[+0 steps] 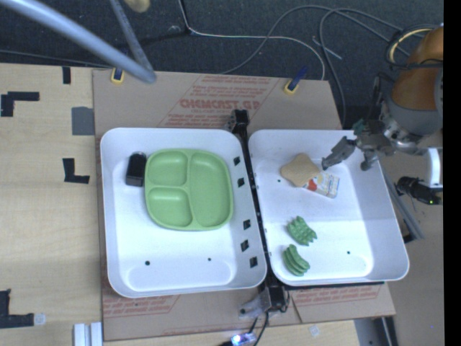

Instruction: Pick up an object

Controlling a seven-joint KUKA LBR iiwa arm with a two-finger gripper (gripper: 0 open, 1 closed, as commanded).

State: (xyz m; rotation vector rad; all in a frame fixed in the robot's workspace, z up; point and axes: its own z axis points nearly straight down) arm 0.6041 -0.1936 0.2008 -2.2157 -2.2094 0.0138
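You are looking down on the gripper (351, 154) hanging over the right bin (374, 215) near its far right rim, its two thin dark fingers spreading apart and gripping nothing. Just left of it a tan, rounded lump (298, 169) is lying against a small clear packet (325, 185). Two ribbed green pieces (298, 245) are sitting nearer you. The left bin (122, 229) is bearing a smooth green divided plate (189, 189) beside a small black block (135, 169).

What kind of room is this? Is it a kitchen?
Probably not a kitchen, more likely a robot lab. A robot arm reaches over two white bins on cardboard, loose cables trail behind, and the green plate looks like a toy.
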